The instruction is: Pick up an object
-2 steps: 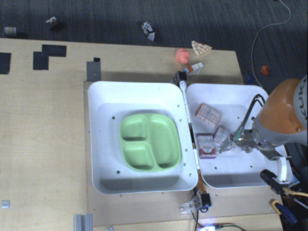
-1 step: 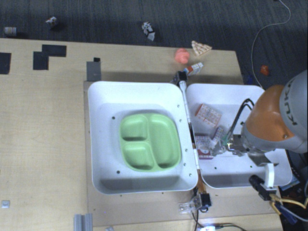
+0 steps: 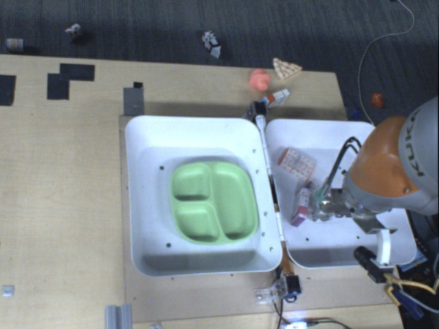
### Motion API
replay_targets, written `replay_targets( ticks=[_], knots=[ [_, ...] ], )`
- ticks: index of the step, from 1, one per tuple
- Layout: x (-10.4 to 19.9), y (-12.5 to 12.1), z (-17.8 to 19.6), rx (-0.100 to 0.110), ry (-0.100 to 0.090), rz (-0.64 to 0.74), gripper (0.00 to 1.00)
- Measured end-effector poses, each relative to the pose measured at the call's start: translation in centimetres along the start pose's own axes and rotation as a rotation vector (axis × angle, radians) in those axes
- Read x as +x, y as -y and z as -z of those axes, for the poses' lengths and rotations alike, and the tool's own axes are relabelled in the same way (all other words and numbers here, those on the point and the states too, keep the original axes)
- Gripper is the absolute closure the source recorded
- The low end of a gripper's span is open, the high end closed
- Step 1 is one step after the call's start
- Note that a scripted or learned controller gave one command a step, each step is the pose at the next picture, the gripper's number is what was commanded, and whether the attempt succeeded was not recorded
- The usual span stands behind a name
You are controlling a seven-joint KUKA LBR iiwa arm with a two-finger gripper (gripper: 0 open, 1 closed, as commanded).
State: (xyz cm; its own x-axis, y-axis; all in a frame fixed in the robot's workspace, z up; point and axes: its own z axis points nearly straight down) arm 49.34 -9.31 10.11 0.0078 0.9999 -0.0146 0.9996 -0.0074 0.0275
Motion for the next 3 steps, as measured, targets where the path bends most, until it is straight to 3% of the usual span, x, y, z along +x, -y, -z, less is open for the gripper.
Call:
replay_targets(
  ticks=[1, 2, 3],
  knots=[
    [0.0, 0.0, 0.0, 0.0, 0.0, 0.0, 0.0],
    [0.8, 0.5, -1.4, 0.016, -0.01, 0.006, 0.0],
    [0.9, 0.2, -0.2, 0.01, -0.01, 0.008, 1.0]
  ],
)
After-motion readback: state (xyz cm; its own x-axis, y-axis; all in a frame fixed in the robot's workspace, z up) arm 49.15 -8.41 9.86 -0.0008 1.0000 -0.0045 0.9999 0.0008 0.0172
